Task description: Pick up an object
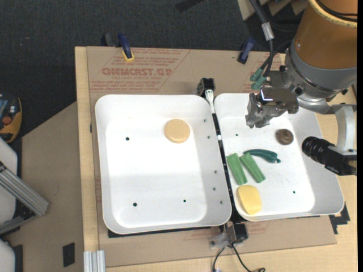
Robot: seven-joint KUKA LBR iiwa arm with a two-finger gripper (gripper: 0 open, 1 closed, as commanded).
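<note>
Gripper (pixel 258 119) hovering over my right bin (pixel 323 205) | finger state: cannot tell | brown disc (pixel 284 136) lying just beside | green blocks (pixel 245 168) sitting nearer front

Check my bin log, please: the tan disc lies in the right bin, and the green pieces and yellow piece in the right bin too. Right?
Not quite. The camera view shows the tan disc in the left bin, alone. The green pieces and yellow piece are indeed in the right bin.
</note>
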